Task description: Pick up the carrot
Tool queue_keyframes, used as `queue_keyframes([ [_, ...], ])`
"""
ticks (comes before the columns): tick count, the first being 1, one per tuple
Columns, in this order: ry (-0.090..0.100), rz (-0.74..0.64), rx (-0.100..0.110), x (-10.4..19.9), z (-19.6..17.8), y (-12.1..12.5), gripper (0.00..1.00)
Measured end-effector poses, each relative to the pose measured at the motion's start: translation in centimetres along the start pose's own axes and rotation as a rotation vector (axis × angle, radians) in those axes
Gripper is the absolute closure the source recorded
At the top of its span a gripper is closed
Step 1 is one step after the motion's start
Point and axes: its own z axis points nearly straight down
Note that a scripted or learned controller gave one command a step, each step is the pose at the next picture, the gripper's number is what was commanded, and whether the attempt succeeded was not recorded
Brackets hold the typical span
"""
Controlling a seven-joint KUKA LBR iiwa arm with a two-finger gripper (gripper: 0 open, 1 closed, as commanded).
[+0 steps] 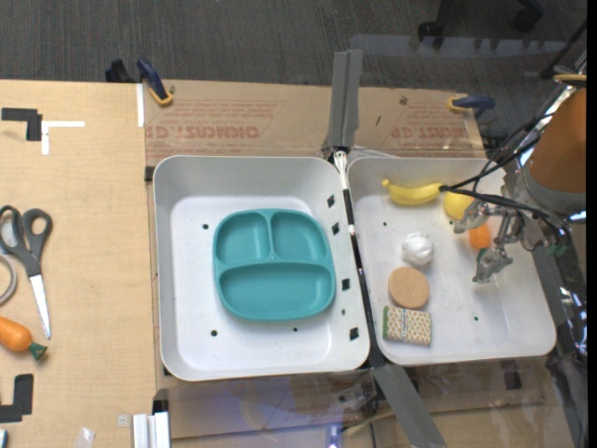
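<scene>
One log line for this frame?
gripper over right bin | orange item beside it, hold unconfirmed | teal plate in left bin

Clearances and obstructions, right bin and left bin

The right bin has bare floor along its front-right part and right of the biscuit; the banana, white ball, biscuit and patterned pad crowd its left half, and the gripper with its cables occupies the rear right, close to an orange item. In the left bin, a teal divided plate takes the centre, leaving a bare margin all round.
</scene>
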Motion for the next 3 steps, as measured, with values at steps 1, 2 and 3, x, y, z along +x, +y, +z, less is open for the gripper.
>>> queue_keyframes([
  [1,0.005,-0.072,-0.002,-3.9,1.1,-0.5,0.0],
  [2,-0.003,-0.07,0.0,-4.1,-0.1,-0.5,1.0],
  [3,0.006,-0.563,-0.006,2.0,-7.7,1.2,1.0],
])
